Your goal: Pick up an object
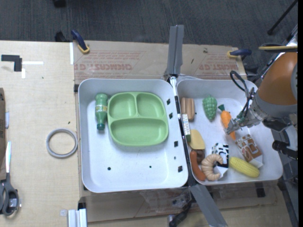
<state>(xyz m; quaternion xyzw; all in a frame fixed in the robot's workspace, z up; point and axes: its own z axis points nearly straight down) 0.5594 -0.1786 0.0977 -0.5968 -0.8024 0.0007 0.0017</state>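
Scissors (pixel 8 195): we see them nearest us, bench's 8 o'clock corner.
Tape ring (pixel 62 142): on the bench, left bin's 9 o'clock.
Left bin (pixel 132 174): green divided plate (pixel 138 118), green bottle (pixel 101 110) at its 9 o'clock.
Right bin (pixel 270 171): toy carrot (pixel 227 119), corn (pixel 244 166) at 5 o'clock.
Gripper (pixel 235 125): at the carrot; we cannot tell its opening.

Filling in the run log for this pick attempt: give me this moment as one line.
arm: over right bin | gripper: at carrot | grasp: unconfirmed | left bin: green tray, green bottle
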